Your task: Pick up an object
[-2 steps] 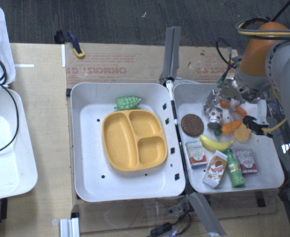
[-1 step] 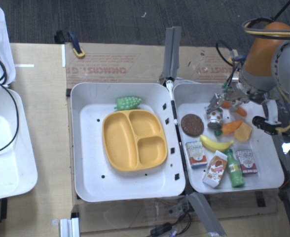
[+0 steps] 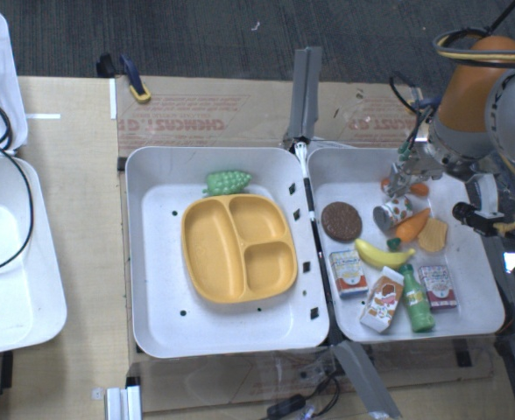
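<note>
The gripper [image 3: 401, 185] is lowered into the far part of the right bin [image 3: 494, 309], above a small cup [image 3: 391, 213] and a carrot [image 3: 410, 226]; whether it is open or closed cannot be told, and nothing is seen held. No object is lifted yet. To do this step well, the descent should centre on one object, probably the cup or carrot, and avoid catching a neighbour, since the items lie close together. Right bin count: one brown cookie [image 3: 341, 220], one banana [image 3: 384, 254], one green bottle [image 3: 418, 301], three small cartons, one cup, one carrot, one tan piece [image 3: 433, 235]. The left bin [image 3: 148, 261] holds one yellow divided plate [image 3: 239, 246] and one bunch of green grapes [image 3: 227, 181].
</note>
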Action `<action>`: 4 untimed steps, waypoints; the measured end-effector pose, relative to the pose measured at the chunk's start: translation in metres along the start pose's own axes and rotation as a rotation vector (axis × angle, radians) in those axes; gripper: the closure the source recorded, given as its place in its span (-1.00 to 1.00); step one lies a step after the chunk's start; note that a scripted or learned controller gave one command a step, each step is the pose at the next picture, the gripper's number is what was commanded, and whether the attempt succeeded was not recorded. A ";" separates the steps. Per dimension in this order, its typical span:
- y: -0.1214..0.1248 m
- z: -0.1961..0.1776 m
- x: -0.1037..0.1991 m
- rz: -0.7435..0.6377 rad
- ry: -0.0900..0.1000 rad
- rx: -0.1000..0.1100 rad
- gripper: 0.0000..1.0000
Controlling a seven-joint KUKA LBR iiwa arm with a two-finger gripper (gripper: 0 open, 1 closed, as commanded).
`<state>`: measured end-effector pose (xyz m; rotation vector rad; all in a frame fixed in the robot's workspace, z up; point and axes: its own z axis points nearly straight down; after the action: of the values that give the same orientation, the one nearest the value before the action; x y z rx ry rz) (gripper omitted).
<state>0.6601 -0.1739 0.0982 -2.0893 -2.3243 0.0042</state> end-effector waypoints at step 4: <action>-0.012 0.009 0.002 -0.001 -0.010 -0.009 -1.00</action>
<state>0.6475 -0.1731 0.0890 -2.0968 -2.3358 0.0041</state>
